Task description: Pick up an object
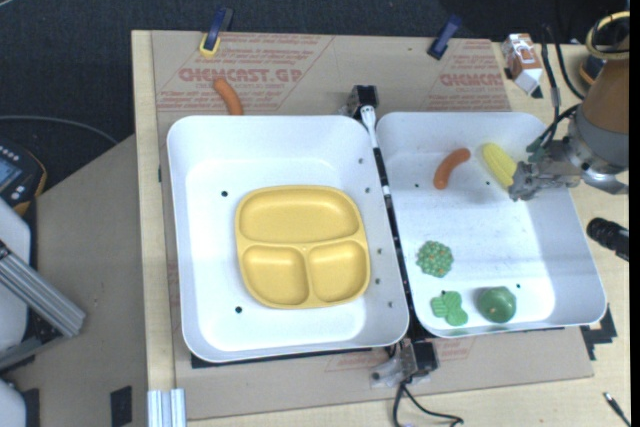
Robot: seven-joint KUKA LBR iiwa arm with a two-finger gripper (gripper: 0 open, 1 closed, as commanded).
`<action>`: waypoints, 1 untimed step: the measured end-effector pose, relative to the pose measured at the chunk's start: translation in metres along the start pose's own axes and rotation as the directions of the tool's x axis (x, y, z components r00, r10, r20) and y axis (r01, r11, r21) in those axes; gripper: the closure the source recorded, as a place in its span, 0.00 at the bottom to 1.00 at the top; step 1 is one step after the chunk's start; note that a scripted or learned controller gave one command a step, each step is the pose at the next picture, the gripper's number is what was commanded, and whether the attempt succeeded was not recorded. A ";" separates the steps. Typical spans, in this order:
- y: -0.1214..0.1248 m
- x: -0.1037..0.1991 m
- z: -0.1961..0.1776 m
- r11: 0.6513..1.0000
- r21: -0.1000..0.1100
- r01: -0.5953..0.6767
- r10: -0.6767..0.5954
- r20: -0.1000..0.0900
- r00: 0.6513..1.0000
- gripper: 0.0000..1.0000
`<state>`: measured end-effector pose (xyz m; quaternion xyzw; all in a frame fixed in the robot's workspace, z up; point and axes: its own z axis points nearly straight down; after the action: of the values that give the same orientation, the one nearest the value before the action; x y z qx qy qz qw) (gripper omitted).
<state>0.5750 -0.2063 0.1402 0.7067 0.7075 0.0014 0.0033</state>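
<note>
The arm (608, 130) reaches in from the right over the right bin (560, 245), and its fingers (527, 177) hang low at the bin's upper right part, just beside a yellow piece of corn (497, 162). The fingers look dark and small here, and I cannot tell how far apart they stand or whether anything sits between them.

An orange sausage (451, 167) lies tilted to the left of the corn, apart from it. Lower in the same bin lie a round speckled green ball (435, 258), a small green leafy piece (449, 307) and a green round fruit (496, 303), the last two near the front wall.

The left bin (200, 245) holds a yellow divided plate (300, 245) with three compartments. Another orange sausage (229, 96) lies on the tabletop (300, 75) behind the left bin.
</note>
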 end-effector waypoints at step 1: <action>-0.005 0.001 -0.046 1.000 0.001 0.000 0.000 0.000 1.000 1.00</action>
<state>0.5696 -0.2052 0.1858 0.7068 0.7074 0.0010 0.0030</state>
